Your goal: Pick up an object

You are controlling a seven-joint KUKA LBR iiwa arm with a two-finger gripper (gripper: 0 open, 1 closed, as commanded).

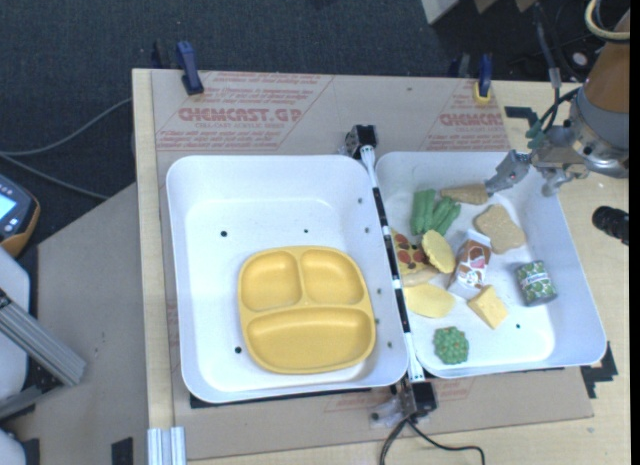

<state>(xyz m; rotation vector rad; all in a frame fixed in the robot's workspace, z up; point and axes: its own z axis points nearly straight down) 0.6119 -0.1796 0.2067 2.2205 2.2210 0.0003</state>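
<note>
My gripper [528, 175] hangs over the far right part of the right bin [570, 343], open, with nothing between its fingers. Just below it lie a tan bread slice [498, 228] and a flat tan cracker [466, 194]. Further into the bin are green beans [433, 211], a pizza slice [405, 251], a yellow chip [438, 250], a small red and white carton [470, 264], a pale yellow piece [430, 300], a cheese wedge [488, 307], a green can [535, 283] and a broccoli floret [451, 345].
The left bin [200, 203] holds a yellow divided plate [305, 309]. A black clip [362, 138] sits where the two bins meet at the back. Blue clamps [187, 65] pin the cardboard base at its far edge.
</note>
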